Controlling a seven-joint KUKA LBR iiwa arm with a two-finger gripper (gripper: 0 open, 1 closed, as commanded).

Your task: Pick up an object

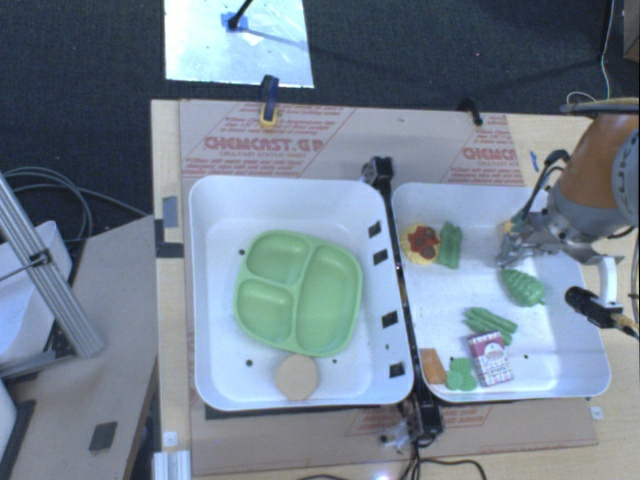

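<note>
The gripper [512, 252], its grip impossible to tell, hovered just above the green toy [523, 288], seemingly needing 1 descent.

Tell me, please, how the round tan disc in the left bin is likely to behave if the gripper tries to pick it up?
The tan disc lies flat and looks thin, so it probably offers little edge to pinch. It sits close to the left bin front wall, likely crowding one finger. If pushed, it would probably slide rather than roll.
</note>
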